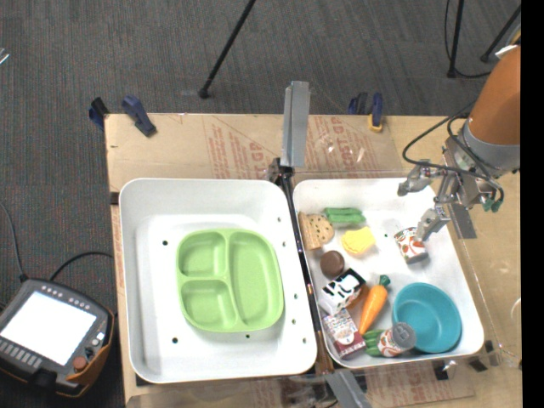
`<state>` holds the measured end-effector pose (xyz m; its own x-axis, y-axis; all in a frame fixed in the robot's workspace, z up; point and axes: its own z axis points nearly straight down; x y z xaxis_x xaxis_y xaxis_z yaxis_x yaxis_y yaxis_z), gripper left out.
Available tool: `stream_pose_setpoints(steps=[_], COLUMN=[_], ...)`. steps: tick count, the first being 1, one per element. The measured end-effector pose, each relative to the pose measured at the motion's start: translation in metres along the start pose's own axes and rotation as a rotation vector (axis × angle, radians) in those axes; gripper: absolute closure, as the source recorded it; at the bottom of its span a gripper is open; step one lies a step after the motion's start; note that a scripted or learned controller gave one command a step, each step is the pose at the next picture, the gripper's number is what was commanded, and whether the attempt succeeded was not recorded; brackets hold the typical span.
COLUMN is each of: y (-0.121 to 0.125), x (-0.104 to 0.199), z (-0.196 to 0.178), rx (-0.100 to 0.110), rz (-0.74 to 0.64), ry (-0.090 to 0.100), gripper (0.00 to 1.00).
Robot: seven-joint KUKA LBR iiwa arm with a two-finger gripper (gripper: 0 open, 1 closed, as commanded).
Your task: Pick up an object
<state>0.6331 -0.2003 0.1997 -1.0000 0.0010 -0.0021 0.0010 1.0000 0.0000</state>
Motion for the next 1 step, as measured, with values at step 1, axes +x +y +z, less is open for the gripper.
stream_pose_setpoints(steps=[1], y=[-0.0091], x=[0.0306], z=[0.1153], rx=[-0.004], rz=[-0.111], ry=[0.006], gripper=[0.0])
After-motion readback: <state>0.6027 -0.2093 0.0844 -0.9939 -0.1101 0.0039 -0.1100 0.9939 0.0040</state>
